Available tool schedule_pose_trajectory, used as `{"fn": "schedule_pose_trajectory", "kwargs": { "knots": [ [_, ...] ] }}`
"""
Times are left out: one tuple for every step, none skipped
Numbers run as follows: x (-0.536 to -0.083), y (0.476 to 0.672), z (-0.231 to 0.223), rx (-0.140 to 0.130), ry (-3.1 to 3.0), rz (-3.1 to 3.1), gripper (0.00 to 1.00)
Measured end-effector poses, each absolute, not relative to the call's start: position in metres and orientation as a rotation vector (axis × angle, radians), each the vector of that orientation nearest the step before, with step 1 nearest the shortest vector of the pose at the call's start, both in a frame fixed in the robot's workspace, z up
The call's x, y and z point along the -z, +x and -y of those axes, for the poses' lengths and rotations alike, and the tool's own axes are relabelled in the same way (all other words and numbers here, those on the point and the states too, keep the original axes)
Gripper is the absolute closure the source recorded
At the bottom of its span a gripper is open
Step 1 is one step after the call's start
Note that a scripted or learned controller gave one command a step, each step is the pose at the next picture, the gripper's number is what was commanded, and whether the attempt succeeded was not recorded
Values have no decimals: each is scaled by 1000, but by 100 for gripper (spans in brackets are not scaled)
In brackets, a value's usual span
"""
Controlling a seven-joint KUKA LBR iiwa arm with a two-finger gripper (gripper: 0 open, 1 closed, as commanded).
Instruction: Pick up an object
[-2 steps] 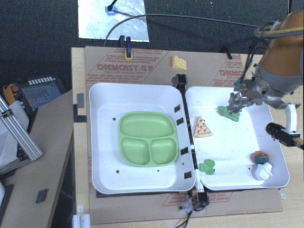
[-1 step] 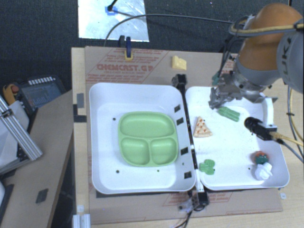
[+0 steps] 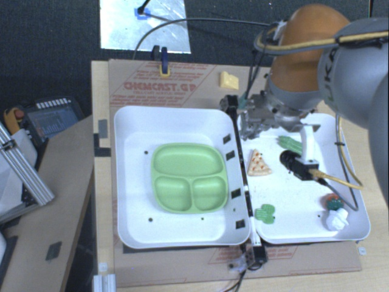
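Pizza slice [image 3: 259, 163] is seen lying flat in the right bin [image 3: 355, 224], toward nine o'clock, just below the gripper [image 3: 252, 128]. It is judged light, rigid and thin, best pinched across its edges. Whether anything is held by the gripper cannot be told.

- A robotics lab test bench, not a home: two shallow white plastic bins [image 3: 130, 163] sit side by side on a printed cardboard sheet [image 3: 159, 85].
- A grey industrial arm with an orange band [image 3: 316, 47] reaches in from the right.
- A handheld control pendant with a screen [image 3: 51, 121] lies at the left, loose cables [image 3: 182, 24] at the far side.
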State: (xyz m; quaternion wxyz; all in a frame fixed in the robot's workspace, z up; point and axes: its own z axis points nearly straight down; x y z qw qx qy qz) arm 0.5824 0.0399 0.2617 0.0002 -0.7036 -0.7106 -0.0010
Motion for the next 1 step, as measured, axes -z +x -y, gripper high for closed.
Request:
{"fn": "schedule_pose_trajectory", "kwargs": {
  "knots": [
    [-255, 599, -86, 4, -2213, 2232, 100]
  ]
}}
